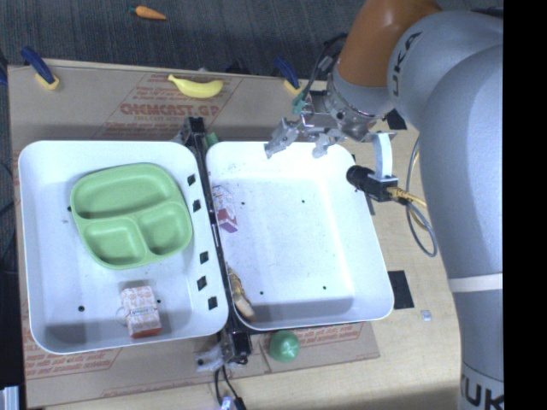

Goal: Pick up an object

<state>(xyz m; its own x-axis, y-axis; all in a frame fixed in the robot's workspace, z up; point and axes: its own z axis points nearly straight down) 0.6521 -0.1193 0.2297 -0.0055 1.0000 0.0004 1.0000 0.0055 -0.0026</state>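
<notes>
- pale green three-compartment plastic tray (130,213)
- two shallow white plastic bins (34,254), small black dots on the floors
- yellow banana-shaped toy (196,84) on tan cardboard sheet (128,101) with red print
- small green ball (284,346)
- orange carrot-shaped toy (150,12) on dark grey floor (214,15)
- blue clamps (39,67)
- grey arm (461,143), orange band (380,32)

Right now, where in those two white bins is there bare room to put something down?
The right bin has the widest bare floor, bordered by scraps along its left wall; the end effector hangs over its far rim. The left bin is crowded: a green tray and a small packet leave only narrow strips.
</notes>
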